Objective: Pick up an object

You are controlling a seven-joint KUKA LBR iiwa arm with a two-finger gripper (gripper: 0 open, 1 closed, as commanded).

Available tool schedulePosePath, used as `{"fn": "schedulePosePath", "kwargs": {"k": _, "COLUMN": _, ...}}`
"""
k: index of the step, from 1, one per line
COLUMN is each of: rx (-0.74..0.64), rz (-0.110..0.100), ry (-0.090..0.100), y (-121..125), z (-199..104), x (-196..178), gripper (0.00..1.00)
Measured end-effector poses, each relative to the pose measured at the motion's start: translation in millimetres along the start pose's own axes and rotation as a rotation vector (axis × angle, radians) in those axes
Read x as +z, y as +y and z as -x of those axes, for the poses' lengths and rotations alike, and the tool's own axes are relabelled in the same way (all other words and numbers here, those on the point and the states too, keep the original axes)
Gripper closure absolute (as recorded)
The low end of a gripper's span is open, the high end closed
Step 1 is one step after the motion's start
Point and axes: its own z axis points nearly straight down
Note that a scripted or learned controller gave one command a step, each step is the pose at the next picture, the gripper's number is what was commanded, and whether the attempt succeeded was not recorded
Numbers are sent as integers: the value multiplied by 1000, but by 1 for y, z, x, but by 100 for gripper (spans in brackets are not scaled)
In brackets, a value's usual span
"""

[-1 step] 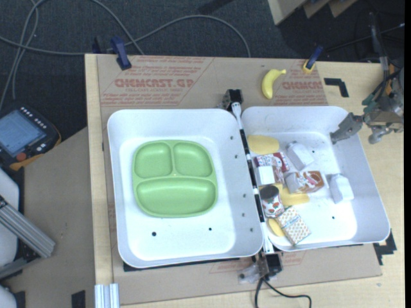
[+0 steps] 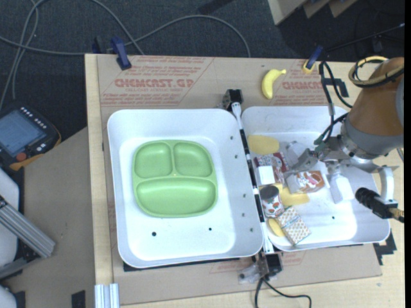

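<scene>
From above, we see the gripper (image 2: 309, 162) low in the right bin (image 2: 366, 226), over a heap of packets and small objects (image 2: 286, 194) near the bin's left wall. We cannot tell its state. A green divided plate (image 2: 174, 178) lies in the left bin (image 2: 128, 140).

A single fixed camera looks down at a slant from above the worktop (image 2: 160, 85), far enough back to take in both white bins (image 2: 125, 130) and the surrounding floor.
</scene>
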Motion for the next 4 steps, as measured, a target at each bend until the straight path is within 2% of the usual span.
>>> {"fn": "schedulePosePath", "kwargs": {"k": 1, "rx": 4, "rz": 28, "ry": -16, "y": -24, "z": -36, "x": 32, "gripper": 0}}
{"fn": "schedulePosePath", "kwargs": {"k": 2, "rx": 2, "rz": 32, "ry": -15, "y": 36, "z": -41, "x": 35, "gripper": 0}}
{"fn": "schedulePosePath", "kwargs": {"k": 3, "rx": 2, "rz": 42, "ry": -18, "y": 39, "z": -39, "x": 21, "gripper": 100}}
{"fn": "schedulePosePath", "kwargs": {"k": 4, "rx": 1, "rz": 7, "ry": -4, "y": 56, "z": -46, "x": 40, "gripper": 100}}
